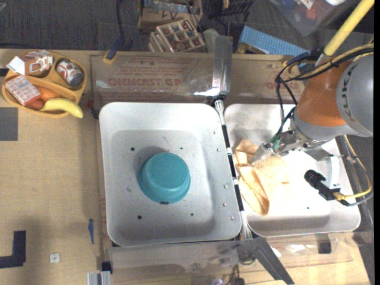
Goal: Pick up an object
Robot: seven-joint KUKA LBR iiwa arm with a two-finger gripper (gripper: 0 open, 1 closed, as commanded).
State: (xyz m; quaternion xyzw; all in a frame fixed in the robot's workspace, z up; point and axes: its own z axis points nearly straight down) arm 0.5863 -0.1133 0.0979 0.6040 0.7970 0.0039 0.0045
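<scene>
A crumpled tan cloth (259, 177) lies along the left side of the right bin (297, 215). My gripper (268, 150) is low over the cloth's upper edge, reaching in from the right and touching or nearly touching the fabric. The cloth bunches up toward the gripper tip. A teal bowl (165, 177) sits upside down in the middle of the left bin (119, 159), well away from the gripper.
The ridge between the two bins (230, 165) runs just left of the cloth. A yellow tray (41, 85) with a banana and food packets sits at the far left on the bench. A cardboard box (160, 79) stands behind the bins.
</scene>
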